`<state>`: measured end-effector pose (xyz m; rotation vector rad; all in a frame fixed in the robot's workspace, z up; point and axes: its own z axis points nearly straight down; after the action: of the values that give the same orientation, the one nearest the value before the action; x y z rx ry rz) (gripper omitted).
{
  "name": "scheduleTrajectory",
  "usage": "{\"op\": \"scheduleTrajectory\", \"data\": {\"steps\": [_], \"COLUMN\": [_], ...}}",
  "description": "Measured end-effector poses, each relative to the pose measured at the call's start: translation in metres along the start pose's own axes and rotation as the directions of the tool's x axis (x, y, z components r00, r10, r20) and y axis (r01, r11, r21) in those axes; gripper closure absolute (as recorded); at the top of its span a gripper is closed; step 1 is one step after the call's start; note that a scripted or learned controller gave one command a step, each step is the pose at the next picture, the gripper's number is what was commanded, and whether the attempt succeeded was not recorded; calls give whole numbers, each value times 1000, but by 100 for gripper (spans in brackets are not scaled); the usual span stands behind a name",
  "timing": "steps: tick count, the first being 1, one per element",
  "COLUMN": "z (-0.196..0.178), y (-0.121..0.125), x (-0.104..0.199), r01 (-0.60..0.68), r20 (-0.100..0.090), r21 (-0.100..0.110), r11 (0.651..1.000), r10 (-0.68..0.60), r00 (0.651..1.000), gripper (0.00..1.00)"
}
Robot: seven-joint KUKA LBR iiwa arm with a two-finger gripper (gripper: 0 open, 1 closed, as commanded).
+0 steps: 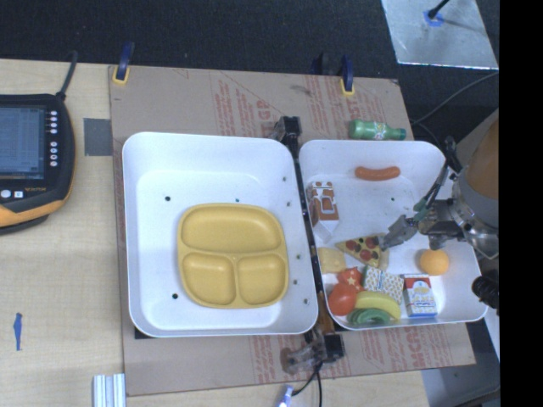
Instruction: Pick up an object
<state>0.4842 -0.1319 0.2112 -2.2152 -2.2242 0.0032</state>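
The arm came in from the right side of the table (59,312), and its pincer (397,231) was low inside the right bin (416,155), near the middle of it. The thin grey fingers pointed toward the left, and I could not tell if they were open or closed; nothing was visible between them. The tip was just beside a pizza slice (363,248), maybe touching it, but this was not clear.

The things to pick were all in the right bin. A sausage (377,173) lay near its far edge, well apart from the others. A small brown and white packet (323,202) lay by the left wall. An orange (433,262) was near the right wall, under the arm. Along the near edge I saw a tomato (343,297), a banana (378,303) with something green below it, and a small red and white box (420,296).

The left bin (144,227) carried a yellow tray (232,254) with three compartments. A green bottle (377,130) lay on the table behind the right bin, and a tablet with an orange rim (30,164) sat at the left edge of the table.
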Motion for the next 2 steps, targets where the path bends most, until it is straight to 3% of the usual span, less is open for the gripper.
{"op": "scheduleTrajectory", "data": {"steps": [1,2], "z": [84,119], "y": [-9,119], "x": [-81,-79], "r01": [-1,0], "r20": [1,-1], "r21": [1,-1], "r11": [1000,1000], "r10": [1,0], "r00": [1000,1000], "gripper": [0,0]}}
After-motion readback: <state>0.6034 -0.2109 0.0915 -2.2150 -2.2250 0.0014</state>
